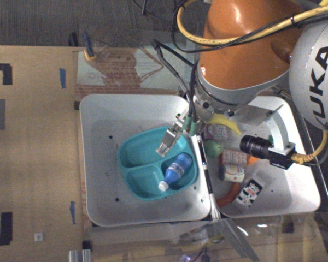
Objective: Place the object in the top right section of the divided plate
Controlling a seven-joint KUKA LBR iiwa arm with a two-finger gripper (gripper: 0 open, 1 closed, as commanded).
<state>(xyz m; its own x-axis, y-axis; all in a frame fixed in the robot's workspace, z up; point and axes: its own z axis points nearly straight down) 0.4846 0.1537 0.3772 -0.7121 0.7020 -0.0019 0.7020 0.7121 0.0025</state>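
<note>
Camera view, looking down on two white bins side by side, and nearest the bottom edge sits the front rim of the left bin. One teal divided plate rests inside that bin, three sections in all. One small blue bottle lies on its side in the plate's right-hand section, its white cap at the lower-left end and its base up toward the upper right, so the long axis runs on a diagonal. It's a translucent blue body with a paler band around the middle, wholly inside the plate. Just above it, the gripper hangs over the plate's upper right rim, metal fingers angled down and left; nothing sits between them, and the bottle lies apart from them, let go. Over to the right, the second bin carries a jumble of several small items, among them a yellow banana-like piece, an orange strip and a white patterned card. Farthest up, the arm's big orange band looms, with yellow cable looping round it.
</note>
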